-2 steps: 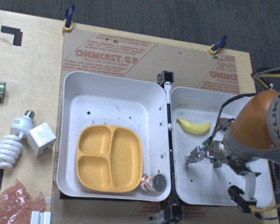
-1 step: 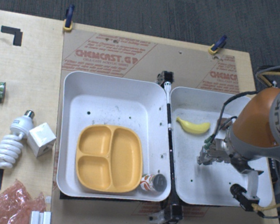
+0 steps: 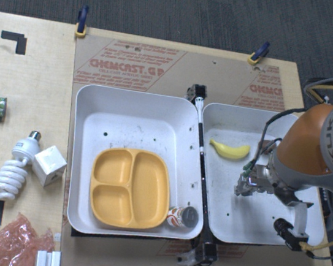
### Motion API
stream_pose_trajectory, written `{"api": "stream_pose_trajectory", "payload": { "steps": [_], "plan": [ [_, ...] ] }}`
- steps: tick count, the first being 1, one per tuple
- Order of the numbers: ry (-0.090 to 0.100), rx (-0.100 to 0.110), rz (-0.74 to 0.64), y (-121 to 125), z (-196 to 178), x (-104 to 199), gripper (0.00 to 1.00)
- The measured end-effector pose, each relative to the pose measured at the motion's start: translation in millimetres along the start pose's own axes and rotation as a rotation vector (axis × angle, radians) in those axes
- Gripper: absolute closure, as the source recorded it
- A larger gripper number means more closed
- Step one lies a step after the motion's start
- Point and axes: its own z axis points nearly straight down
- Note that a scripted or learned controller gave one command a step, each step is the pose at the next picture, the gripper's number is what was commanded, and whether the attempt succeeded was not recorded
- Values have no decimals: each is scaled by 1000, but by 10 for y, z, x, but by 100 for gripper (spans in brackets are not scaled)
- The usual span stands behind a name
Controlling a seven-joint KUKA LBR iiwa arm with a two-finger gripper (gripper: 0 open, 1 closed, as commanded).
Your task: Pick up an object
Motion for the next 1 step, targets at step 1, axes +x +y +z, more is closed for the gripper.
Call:
{"api": "stream_pose_trajectory", "payload": {
  "steps": [1],
  "plan": [
    [0, 1, -6, 1016, 97, -202, 0]
  ]
}}
